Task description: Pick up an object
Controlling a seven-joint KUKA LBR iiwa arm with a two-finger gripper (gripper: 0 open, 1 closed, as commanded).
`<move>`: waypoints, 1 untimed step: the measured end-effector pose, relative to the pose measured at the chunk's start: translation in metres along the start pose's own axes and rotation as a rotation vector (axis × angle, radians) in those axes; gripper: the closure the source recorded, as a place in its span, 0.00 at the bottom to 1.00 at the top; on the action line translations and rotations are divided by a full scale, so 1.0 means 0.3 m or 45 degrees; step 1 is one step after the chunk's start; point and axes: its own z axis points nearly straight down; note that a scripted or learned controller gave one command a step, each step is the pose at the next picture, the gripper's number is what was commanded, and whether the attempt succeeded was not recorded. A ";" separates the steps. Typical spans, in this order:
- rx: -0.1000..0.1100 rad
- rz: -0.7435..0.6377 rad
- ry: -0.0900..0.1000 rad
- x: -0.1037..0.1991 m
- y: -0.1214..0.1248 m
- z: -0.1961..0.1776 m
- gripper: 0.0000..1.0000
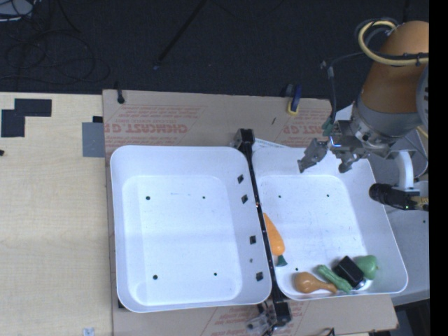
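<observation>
Orange carrot is lying against the right bin's 9 o'clock wall; other pieces are bunching at 5 o'clock. Gripper is hovering at the bin's 12 o'clock rim, jaws apart, holding nothing, likely lining up.

The arm had a broad orange band with a rounded shape above a grey wrist. A pale yellow cable made a loop near the top of the band, and a thin dark cable ran beside it. The gripper was of grey metal, with two dark fingers.
</observation>
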 end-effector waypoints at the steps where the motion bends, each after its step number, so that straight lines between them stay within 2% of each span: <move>1: 0.005 -0.005 0.000 0.024 0.145 0.455 0.00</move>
